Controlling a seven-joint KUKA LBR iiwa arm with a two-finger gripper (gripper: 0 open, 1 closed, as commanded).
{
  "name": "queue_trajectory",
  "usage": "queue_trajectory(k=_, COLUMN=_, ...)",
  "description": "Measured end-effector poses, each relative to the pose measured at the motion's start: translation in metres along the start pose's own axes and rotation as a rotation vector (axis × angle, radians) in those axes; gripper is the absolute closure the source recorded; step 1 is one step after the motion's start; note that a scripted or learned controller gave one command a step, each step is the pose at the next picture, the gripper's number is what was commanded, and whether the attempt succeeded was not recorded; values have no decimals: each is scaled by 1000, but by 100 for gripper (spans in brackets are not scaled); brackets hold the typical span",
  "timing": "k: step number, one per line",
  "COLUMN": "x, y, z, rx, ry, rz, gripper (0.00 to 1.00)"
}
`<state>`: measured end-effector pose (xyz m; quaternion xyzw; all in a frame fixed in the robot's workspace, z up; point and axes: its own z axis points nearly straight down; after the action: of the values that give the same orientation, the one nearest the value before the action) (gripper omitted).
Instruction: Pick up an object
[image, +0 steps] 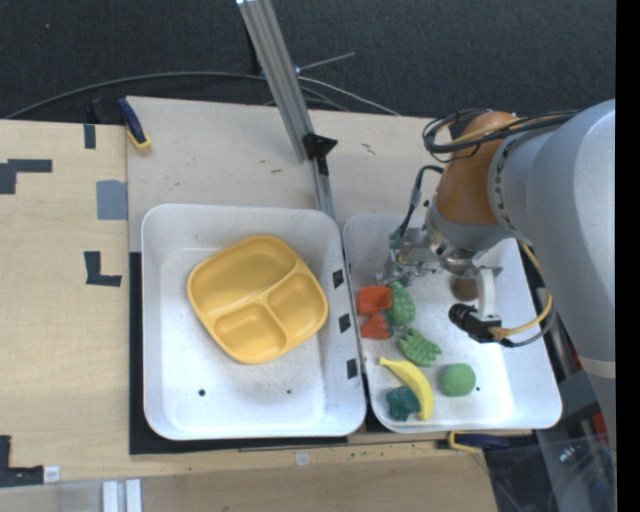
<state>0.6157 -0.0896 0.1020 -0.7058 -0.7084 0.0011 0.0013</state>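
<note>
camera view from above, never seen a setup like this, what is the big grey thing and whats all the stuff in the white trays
The big grey thing is a robot arm with an orange band, reaching in from the right. One camera fixed above the bench looks down at a slant on it. At the arm's end is its gripper, the part meant to pinch things; it sits low over the right bin, just above the toys. I cannot tell whether anything is held.

Two shallow white bins sit side by side. The left bin holds a yellow divided plate. The right bin holds small toy foods: an orange piece, two green leafy pieces, a banana, a green ball and a small teal piece.
</note>
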Motion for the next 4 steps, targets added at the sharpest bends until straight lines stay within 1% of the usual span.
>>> queue_trajectory(k=1, x=-1, y=-8, z=-47, rx=-6, ry=0, rz=2, gripper=100)
queue_trajectory(k=2, x=-6, y=-16, z=-103, rx=-7, ry=-1, rz=3, gripper=100)
queue_trajectory(k=3, x=-4, y=-13, z=-146, rx=-7, ry=-1, rz=2, gripper=100)
queue_trajectory(k=4, x=-3, y=-12, z=-173, rx=-5, ry=0, rz=2, gripper=100)
